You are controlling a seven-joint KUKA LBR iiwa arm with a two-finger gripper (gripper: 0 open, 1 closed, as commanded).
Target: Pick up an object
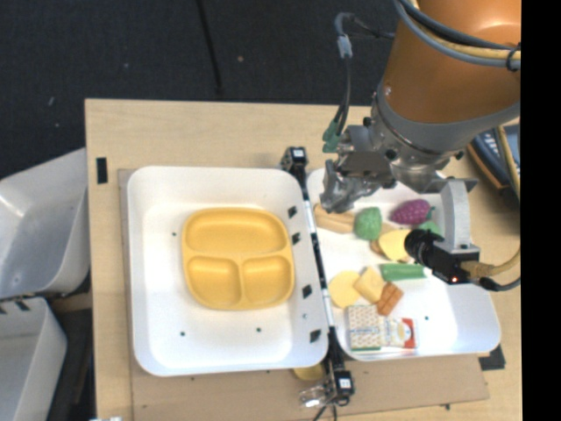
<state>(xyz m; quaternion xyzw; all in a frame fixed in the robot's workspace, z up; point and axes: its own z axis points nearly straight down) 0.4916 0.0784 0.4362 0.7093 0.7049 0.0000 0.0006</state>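
The grey metal gripper (pixel 340 193) sits low at the top left of the right white bin (pixel 469 323), touching the long tan toy piece (pixel 333 222), with nothing lifted yet, its grip unclear

no readable text, print on small carton (pixel 379 331) too blurred

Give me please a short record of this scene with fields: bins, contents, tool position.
left bin: holds a yellow divided tray
right bin: holds small toy foods
items in right bin: purple grapes, green lumpy piece, tan stick, small printed box, green bar, yellow pieces
tool: low over the back left corner of the right bin, beside the tan stick
tool fingers: cannot tell
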